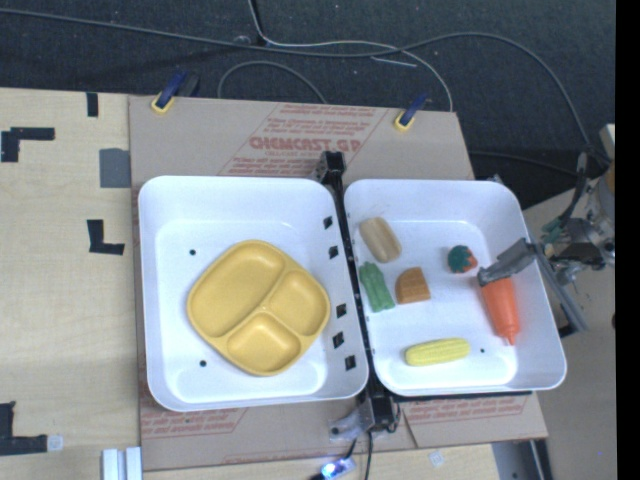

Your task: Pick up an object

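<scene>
gripper [492, 272] at right edge of right bin [440, 204], tip touching top of carrot [503, 308]; grasp state cannot be told. corn [437, 351] lies lower centre.

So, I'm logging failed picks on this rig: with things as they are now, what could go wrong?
1. The gripper sits right at the carrot, which lies close to the right bin's wall; a finger may hit that wall.
2. The small green and red toy lies just beside the gripper and could get knocked.
3. The carrot's tapered shape may let it slip out.
</scene>
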`<state>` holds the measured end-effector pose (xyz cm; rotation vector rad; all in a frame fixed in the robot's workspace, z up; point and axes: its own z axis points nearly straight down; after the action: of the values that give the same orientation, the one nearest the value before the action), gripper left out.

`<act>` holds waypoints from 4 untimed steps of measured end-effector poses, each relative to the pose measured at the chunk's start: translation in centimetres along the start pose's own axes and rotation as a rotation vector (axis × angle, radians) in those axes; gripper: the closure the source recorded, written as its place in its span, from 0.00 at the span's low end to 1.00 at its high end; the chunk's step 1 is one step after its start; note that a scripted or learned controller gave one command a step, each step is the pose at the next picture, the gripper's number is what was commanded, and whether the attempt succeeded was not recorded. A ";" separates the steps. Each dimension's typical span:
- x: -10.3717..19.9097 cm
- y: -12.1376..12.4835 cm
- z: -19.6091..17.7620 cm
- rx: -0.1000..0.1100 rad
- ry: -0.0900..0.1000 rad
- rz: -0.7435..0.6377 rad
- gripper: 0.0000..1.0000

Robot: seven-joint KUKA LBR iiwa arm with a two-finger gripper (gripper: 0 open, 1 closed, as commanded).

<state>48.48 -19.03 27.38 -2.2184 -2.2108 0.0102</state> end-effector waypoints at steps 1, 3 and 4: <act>0.0 0.2 -0.5 -0.010 -0.003 -0.004 0.00; -0.3 0.2 10.4 -0.005 -0.001 -0.003 0.00; 0.7 0.8 15.8 -0.005 0.001 -0.005 0.00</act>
<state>49.10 -18.27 11.55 -2.2146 -2.2180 0.0035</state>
